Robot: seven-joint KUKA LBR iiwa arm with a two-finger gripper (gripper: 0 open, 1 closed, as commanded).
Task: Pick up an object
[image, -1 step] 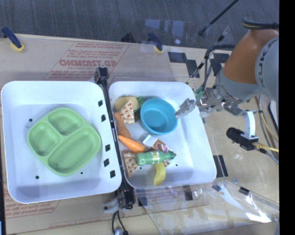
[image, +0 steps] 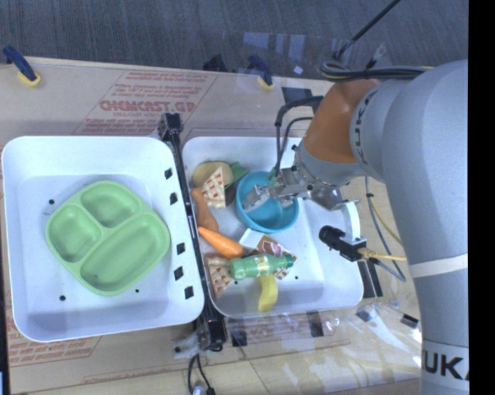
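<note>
Blue plastic bowl (image: 266, 205) sitting right of frame centre in right bin (image: 338, 274), claw (image: 274, 190) down over its rim, open-or-shut and any hold impossible to tell; likely light, rigid, slick, so best pinched across thin rim wall, not rounded body.

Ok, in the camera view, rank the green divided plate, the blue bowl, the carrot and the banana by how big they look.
1. green divided plate, clearly largest
2. blue bowl, partly covered by the gripper
3. carrot and banana: they look close in size, and the banana is partly hidden under a green bottle, so I won't rank them.
</note>
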